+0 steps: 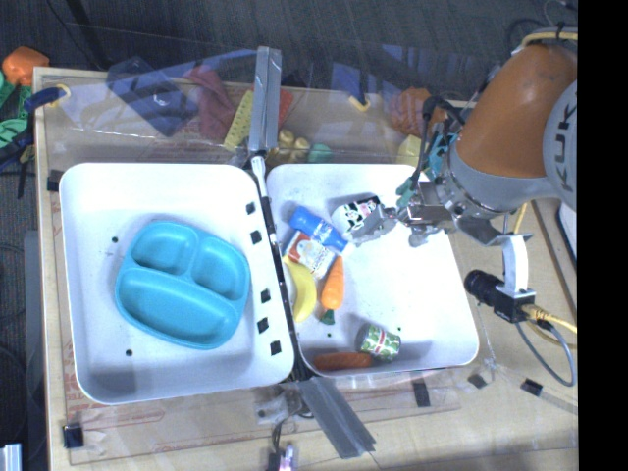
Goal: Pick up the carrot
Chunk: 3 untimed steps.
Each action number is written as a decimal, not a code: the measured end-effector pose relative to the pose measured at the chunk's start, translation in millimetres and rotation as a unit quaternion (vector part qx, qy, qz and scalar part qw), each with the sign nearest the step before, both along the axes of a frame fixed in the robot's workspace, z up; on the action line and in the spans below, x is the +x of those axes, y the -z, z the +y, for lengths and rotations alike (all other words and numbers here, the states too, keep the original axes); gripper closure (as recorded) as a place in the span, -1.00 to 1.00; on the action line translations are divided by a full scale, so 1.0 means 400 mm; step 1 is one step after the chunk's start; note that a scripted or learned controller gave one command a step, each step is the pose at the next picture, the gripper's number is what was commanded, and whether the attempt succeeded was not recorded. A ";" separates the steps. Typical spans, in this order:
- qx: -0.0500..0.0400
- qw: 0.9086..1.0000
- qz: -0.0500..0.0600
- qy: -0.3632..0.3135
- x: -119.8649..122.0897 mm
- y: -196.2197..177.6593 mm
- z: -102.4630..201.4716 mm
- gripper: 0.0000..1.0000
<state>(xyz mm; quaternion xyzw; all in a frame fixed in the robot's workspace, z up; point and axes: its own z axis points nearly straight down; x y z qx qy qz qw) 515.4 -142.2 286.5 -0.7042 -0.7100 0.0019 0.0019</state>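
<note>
The orange carrot point(334, 282) lies in the right bin point(432, 302), near its left side, with its green end pointing toward the front. A yellow banana point(302, 297) lies against the carrot's left side. My gripper point(381, 224) hovers over the back of the right bin, up and to the right of the carrot and apart from it. Its tip is right next to a small black-and-white object point(354, 212); I cannot tell whether it touches that object.
A blue and red packet point(314, 235) lies just behind the carrot. A green can point(379, 341) and a brown-red stick point(342, 360) rest by the right bin's front wall. The left bin point(88, 224) holds a blue divided plate point(184, 283). Toys lie behind the bins.
</note>
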 end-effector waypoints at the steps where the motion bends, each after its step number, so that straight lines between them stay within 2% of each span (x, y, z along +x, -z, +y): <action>1: 0.000 1.000 -0.004 -0.018 -0.040 0.441 -0.001 -1.00; 2: 0.000 1.000 -0.004 -0.021 -0.036 0.417 -0.002 1.00; 3: 0.000 0.992 -0.003 0.128 -0.048 0.488 -0.099 1.00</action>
